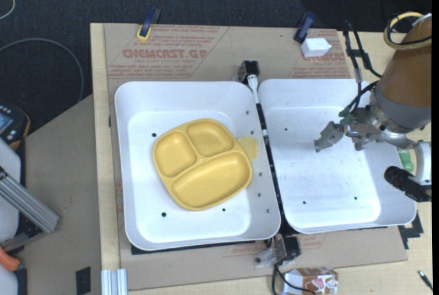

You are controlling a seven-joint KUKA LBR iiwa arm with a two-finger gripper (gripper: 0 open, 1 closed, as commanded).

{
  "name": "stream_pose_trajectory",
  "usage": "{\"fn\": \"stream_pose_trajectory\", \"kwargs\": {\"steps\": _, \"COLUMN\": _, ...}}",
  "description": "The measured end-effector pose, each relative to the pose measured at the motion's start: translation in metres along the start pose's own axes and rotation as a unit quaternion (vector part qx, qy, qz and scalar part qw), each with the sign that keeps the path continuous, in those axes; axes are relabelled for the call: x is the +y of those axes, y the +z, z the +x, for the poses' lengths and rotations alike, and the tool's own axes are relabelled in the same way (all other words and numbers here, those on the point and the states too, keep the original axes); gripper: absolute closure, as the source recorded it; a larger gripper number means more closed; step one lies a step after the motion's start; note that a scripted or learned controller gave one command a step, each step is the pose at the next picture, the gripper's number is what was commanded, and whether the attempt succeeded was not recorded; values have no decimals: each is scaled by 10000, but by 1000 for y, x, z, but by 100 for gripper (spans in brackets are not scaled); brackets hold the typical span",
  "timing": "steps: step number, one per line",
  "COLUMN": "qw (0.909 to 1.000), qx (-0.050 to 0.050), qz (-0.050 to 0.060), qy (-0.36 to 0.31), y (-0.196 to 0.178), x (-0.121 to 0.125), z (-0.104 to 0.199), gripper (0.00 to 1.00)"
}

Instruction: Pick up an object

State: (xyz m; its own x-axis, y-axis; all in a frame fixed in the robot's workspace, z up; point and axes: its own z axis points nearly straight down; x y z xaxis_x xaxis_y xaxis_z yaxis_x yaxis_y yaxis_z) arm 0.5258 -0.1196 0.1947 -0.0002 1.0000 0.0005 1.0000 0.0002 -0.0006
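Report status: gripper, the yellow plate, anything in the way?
Gripper over right bin, nothing seen between its fingers. Yellow divided plate lies flat in left bin, untouched. Bin rims and black centre clamp lie between them.

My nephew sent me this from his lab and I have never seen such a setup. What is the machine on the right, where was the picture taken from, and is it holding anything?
The picture comes from one fixed camera above the bench, looking down at a slant. The machine on the right is a robot arm, grey with an orange band, reaching in from that side. At its end is a gripper with two fingers, the part meant to grasp things.

On the bench lie two shallow white bins side by side. The left bin holds a yellow divided plate with three compartments. The gripper hangs over the right bin, apart from the plate. I see nothing between its fingers, so it holds nothing. Its job is to pick up an object, and that is not yet done.
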Motion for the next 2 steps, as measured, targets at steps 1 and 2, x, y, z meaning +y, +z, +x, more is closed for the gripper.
{"fn": "stream_pose_trajectory", "kwargs": {"steps": 1, "qw": 9999, "qx": 18, "qz": -69, "qy": -78, "y": -121, "x": -15, "z": 131, "gripper": 0}}
{"fn": "stream_pose_trajectory", "kwargs": {"steps": 2, "qw": 10000, "qx": 15, "qz": -34, "qy": -49, "y": -164, "x": -47, "z": 197, "gripper": 0}}
